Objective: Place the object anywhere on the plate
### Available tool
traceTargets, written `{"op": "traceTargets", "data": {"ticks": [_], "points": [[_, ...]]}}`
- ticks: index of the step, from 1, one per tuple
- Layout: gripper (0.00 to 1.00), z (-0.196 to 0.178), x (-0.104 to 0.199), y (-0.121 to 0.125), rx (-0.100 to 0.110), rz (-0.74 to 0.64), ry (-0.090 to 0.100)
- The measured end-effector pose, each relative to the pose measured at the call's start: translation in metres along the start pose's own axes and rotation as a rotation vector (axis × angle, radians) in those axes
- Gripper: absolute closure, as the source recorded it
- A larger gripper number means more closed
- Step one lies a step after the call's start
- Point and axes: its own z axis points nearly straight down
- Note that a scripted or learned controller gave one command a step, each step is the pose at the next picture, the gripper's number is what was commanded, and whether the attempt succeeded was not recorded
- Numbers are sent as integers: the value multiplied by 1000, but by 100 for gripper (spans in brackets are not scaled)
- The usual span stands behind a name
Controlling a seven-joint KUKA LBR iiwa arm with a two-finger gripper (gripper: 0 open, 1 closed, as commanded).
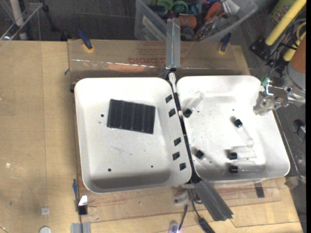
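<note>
- The dark ribbed rectangular plate (131,116) was our landmark. It lay flat in the left shallow white bin (92,144), with nothing on it.
- The things to move looked to us like small clear plastic tubes with black caps (241,128). All of them were in the right shallow white bin (218,89), on the far side of the bin wall from the plate.
- One tube sat closest to the plate, just past that wall. The rest were scattered further from it, with a couple bunched at the near corner farthest from the plate.
- The grey metal gripper (265,101) was at the edge of the right bin farthest from the plate, and we couldn't see anything in it. We honestly couldn't tell whether it was open or closed, because the picture is too mushy there.
- Our guess on handling: these tubes are very light and stiff, and they're smooth and round. They'd probably roll or squirt out if pinched off-centre.
- We'd grab one across the middle of the clear body, square to its long axis. We wouldn't go for the cap end.
- We'd also go for a loner rather than the bunched pair, so that nothing nearby gets nudged.
- The ribs on the plate might help stop a tube rolling once it's down, but that's only a hunch.
</note>
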Motion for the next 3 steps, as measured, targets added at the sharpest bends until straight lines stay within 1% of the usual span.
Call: {"op": "traceTargets", "data": {"ticks": [1,2,3], "points": [[100,-42,13,-47,2,462,0],[100,-60,19,-62,0,681,-1],[100,-105,65,-91,1,1068,-2]]}}
